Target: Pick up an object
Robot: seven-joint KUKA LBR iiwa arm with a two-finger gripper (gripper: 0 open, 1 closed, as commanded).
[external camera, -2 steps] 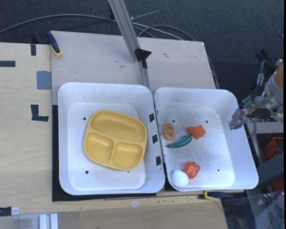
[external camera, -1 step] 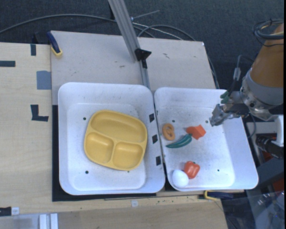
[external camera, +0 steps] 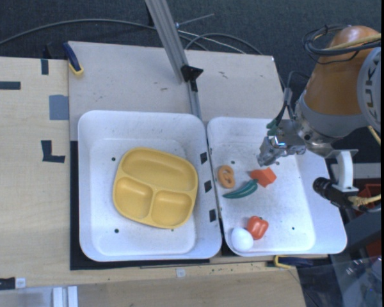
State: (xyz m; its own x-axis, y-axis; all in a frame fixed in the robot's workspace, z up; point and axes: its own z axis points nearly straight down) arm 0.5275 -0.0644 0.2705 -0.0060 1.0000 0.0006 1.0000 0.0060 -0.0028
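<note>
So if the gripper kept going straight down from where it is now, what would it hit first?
Most likely the orange-red block, which lies just below the gripper in the right bin. Depth is hard to judge from this slanted view, so it might land on the bin floor beside it.

A single fixed camera looks down at a slant from above the counter (external camera: 134,75), taking in both white bins (external camera: 89,171) whole.
</note>
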